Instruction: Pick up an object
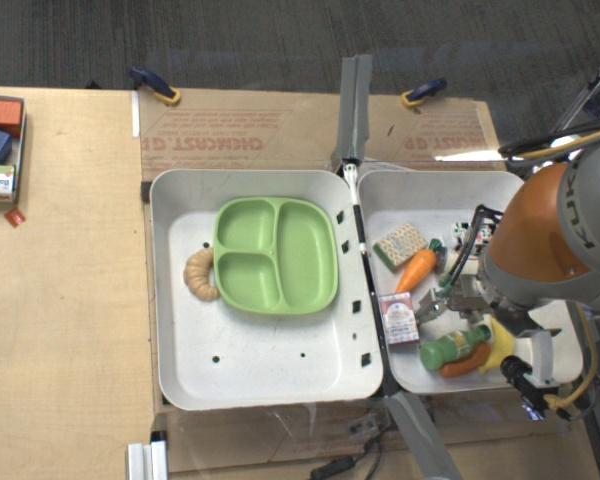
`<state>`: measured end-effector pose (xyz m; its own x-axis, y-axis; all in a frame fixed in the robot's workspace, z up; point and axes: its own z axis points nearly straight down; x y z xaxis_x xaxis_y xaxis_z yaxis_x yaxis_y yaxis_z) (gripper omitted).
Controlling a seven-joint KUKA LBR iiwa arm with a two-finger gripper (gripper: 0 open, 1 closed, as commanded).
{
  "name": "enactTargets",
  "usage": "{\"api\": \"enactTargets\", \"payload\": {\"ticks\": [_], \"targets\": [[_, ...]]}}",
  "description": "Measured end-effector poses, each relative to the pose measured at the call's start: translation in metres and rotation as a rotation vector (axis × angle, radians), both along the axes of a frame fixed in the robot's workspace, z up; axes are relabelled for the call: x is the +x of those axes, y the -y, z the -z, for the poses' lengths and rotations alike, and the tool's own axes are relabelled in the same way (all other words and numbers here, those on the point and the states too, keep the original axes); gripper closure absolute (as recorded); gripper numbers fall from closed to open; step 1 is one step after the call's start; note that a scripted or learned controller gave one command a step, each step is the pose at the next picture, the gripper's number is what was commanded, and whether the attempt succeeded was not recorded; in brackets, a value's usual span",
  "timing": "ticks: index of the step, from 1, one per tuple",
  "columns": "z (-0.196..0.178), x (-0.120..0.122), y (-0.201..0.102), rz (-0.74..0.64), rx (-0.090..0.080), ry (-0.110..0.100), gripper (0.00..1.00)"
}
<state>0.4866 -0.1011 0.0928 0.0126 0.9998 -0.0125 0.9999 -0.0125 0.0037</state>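
The right bin (420,183) holds several toy foods: an orange carrot (416,269), a tan waffle-like cracker (399,243), a small pink-and-white carton (399,320), a green bottle (452,349) and a red-orange sausage (463,366) beside a yellow piece (501,344). My gripper (442,299) hangs low in this bin, just right of the carton and below the carrot, above the green bottle. The arm's orange band and grey wrist cover its upper part.
In the left bin (180,348), a green three-part plate (277,255) lies with a tan croissant (200,274) at its left edge. A grey divider rail (354,118) runs between the bins. Coloured blocks (0,143) sit at the bench's far left.
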Motion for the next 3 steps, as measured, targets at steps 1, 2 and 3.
{"api": "enactTargets", "payload": {"ticks": [1,2,3], "targets": [[-0.0012,-0.0079,-0.0006,0.001,0.000,0.005,0.00],[-0.0012,-0.0079,-0.0005,0.002,0.000,0.006,0.00],[-0.0011,-0.0079,-0.0001,0.000,0.001,0.005,0.00]]}}
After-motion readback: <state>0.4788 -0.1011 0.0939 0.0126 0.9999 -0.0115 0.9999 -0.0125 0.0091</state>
